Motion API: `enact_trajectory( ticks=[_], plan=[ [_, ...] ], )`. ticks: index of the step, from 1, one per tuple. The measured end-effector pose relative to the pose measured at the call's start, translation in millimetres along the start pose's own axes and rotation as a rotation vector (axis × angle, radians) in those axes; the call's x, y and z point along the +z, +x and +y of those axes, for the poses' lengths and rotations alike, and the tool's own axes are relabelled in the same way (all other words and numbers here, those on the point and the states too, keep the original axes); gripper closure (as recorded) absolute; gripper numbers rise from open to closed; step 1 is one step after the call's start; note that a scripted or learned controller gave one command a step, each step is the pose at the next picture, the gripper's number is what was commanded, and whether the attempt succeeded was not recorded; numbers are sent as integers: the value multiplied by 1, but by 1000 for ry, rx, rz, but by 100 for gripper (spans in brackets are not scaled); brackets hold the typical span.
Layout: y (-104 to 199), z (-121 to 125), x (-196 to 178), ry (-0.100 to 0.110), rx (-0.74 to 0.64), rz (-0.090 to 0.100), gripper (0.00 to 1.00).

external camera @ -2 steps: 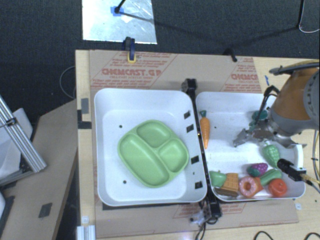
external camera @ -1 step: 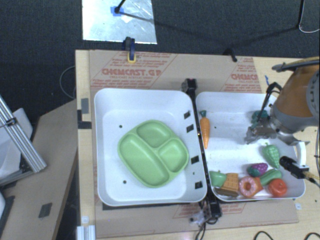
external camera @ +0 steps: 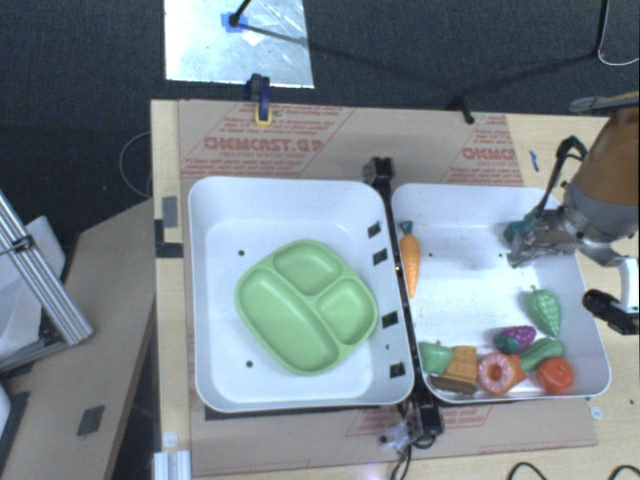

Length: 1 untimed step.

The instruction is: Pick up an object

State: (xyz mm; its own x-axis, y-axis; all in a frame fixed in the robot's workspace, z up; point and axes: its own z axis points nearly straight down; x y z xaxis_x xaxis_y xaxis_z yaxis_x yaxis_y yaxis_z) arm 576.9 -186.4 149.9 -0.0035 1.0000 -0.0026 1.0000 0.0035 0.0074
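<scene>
My gripper [external camera: 524, 244] hangs low over the right bin [external camera: 460, 288], near its back right part, reaching in from the right. An orange carrot [external camera: 409, 258] lies against that bin's left wall. A green leafy toy [external camera: 545, 311] lies just in front of the gripper, apart from it. Along the front edge sits a cluster: a green pepper [external camera: 434, 355], a brown waffle piece [external camera: 462, 367], a pink donut [external camera: 497, 372], a purple eggplant [external camera: 514, 338], a green pod [external camera: 541, 351] and a red tomato [external camera: 555, 373].
The left bin [external camera: 225, 358] holds a light green divided plate [external camera: 305, 306]. A black divider with clips [external camera: 392, 268] runs between the bins. Cardboard lies under both bins, and a metal frame [external camera: 35, 278] stands at the far left.
</scene>
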Motion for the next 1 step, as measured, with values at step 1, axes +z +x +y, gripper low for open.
enact_trajectory(
  ticks=[1],
  plan=[
    [2, 5, -65, -1, -1, 0, 100]
  ],
)
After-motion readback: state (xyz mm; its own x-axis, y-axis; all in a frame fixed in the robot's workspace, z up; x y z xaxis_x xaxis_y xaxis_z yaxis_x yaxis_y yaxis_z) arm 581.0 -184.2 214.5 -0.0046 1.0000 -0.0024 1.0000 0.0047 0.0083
